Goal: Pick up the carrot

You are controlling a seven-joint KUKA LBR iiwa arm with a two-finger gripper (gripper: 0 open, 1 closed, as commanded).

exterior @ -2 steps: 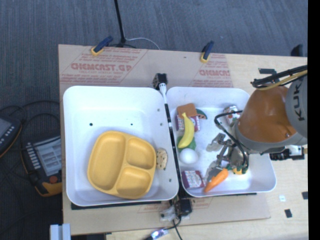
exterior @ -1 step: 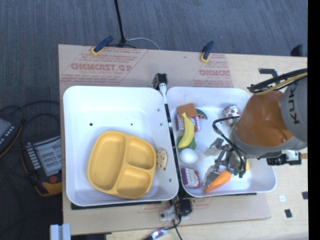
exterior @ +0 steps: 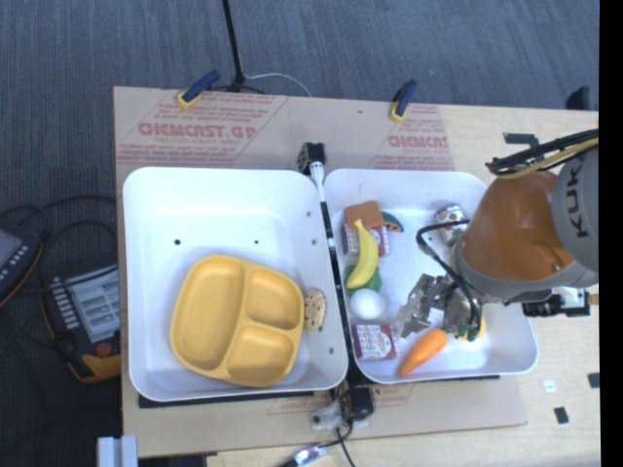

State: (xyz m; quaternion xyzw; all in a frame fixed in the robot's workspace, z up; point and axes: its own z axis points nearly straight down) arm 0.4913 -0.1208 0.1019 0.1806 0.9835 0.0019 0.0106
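You're looking at the gripper (exterior: 424,306) hovering in the right bin (exterior: 506,358), finger state I cannot tell, while the carrot (exterior: 422,351) is lying just below it beside a white egg (exterior: 368,305).

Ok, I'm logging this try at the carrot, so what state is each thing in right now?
carrot: lying in the right bin, not lifted
gripper: low over the right bin, just above the carrot
banana: lying flat in the right bin
white ball: resting below the banana
yellow tray: flat in the left bin
cookie: beside the tray
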